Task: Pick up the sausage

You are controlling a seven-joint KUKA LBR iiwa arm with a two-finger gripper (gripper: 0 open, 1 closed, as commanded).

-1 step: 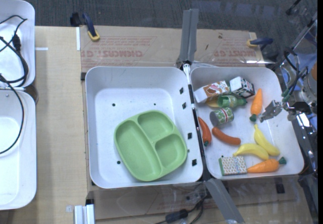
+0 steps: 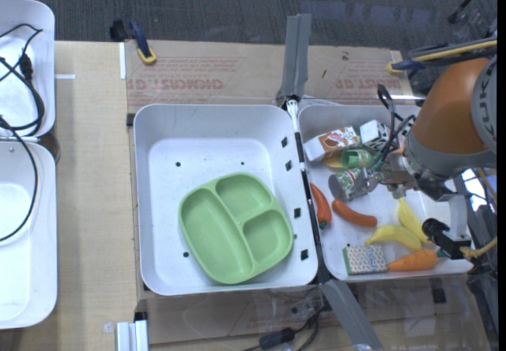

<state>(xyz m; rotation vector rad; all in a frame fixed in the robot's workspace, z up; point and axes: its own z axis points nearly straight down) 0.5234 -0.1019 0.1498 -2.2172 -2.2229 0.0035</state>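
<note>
Two shallow white bins sat side by side on the bench: the left bin (image 2: 150,183) held a green divided plate (image 2: 236,227), and the right bin (image 2: 332,266) held the loose items. The sausage (image 2: 354,214) lay on the floor of the right bin, left of centre, flat on its side. Its long axis ran from upper left to lower right, close to horizontal, with one rounded end pointing toward the bin divider and the other toward a yellow banana (image 2: 395,235). It appeared as a short, smooth, orange-red cylinder with rounded ends. A red chili pepper (image 2: 319,204) lay just to its left along the bin wall, and a carrot (image 2: 412,261) and a patterned box (image 2: 365,259) lay below it. The gripper (image 2: 371,180) was positioned above the sausage, beside a small metal can (image 2: 349,184); the state of its grasp could not be determined, and the sausage lay apart from it.
</note>
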